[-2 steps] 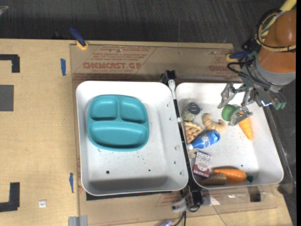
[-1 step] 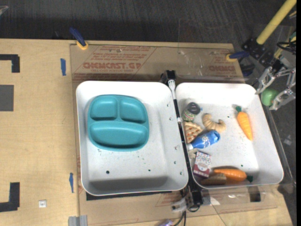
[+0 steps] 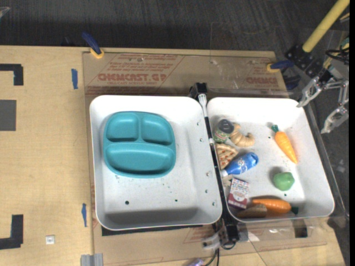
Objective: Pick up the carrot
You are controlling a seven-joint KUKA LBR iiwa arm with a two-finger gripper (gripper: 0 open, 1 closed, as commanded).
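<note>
A: Nearest us, along the front wall of the right bin [image 3: 319,148], what is that?

B: An orange carrot-like piece [image 3: 270,205] lying flat, its dark end toward the right corner. Touching its left end is a small red and white carton [image 3: 239,192].

A: And the carrot we want?

B: There is a second one, carrot [image 3: 285,144], in the right half of the same bin, toward the back. It lies at a slant, green stalk pointing up-left, tip pointing down-right, with bare white floor around it. I cannot tell which of the two orange pieces the task means, as both look like carrots.

A: What sits close to it?

B: A green round fruit [image 3: 283,180] lies just below it, apart from it. Further left, along the divider, is a cluster: a dark round tin [image 3: 224,127], a beige knobbly piece [image 3: 242,138], a waffle-patterned piece [image 3: 224,154] and a blue packet [image 3: 243,163].

A: The left bin [image 3: 102,165]?

B: It holds a teal divided plate [image 3: 139,144] with three compartments, set toward the back left.

A: And the claw?

B: The gripper [image 3: 327,101] hangs off the right bin's back right corner, outside the rim, well apart from the carrot. Thin metal parts show, with nothing between them, but how wide they stand I cannot tell.
</note>
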